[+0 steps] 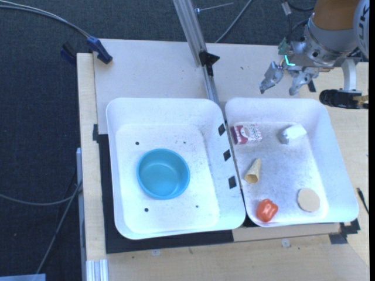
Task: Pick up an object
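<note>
- Camera view has the hand [285, 81] up near the far right corner of the surface [146, 69], hanging just past the far rim of the right bin [334, 133]. Its two fingers are spread apart with nothing between them.
- The arm's orange band [337, 4] sits right above it at the top right, with grey wrist hardware in between.
- Closest thing to the hand is a small white-grey lump [291, 134], in the far part of the right bin, toward its right side.
- Just left of that, in the bin's far left corner area, there's a little red and white carton [246, 133] lying flat.
- Middle of the bin, leaning toward its left wall: a tan cone-shaped piece [252, 171], lying on its side.
- Near right corner of the same bin has a round tan disc [308, 200], looks like a cookie or something.
- Near edge, left of the disc and apart from it, a red-orange thing [266, 210], maybe a pepper, hard to say.
- Left bin [117, 127] touches the right one along the middle. It's holding a blue bowl [163, 173], upright, sitting a bit toward the bin's left and near side.
- A metal pole [193, 34] runs slantwise from the far edge down to where the bins meet.
- A blue clamp [98, 48] grips the surface's far left corner.
</note>
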Controlling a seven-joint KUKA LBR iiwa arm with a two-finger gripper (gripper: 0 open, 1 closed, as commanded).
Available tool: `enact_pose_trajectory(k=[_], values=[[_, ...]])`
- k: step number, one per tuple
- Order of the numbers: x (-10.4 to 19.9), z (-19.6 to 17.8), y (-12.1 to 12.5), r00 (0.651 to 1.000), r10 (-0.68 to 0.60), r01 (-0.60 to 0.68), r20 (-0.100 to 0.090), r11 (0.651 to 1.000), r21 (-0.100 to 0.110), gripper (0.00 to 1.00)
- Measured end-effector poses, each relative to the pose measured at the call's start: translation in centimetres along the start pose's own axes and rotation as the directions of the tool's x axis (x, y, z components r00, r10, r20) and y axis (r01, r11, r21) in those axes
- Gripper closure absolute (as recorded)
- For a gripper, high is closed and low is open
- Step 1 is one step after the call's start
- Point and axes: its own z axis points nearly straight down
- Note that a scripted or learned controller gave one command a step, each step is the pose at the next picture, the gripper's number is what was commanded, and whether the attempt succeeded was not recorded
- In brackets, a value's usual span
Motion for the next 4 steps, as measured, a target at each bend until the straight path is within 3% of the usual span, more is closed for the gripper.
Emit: enact_pose_trajectory(k=[1, 4], values=[[0.0, -0.3, 0.1, 1.0, 0.0, 0.0, 0.0, 1.0, -0.005, 0.0], [-0.3, 16.4, 1.2, 1.0, 0.001, -0.001, 0.001, 1.0, 0.001, 0.0]])
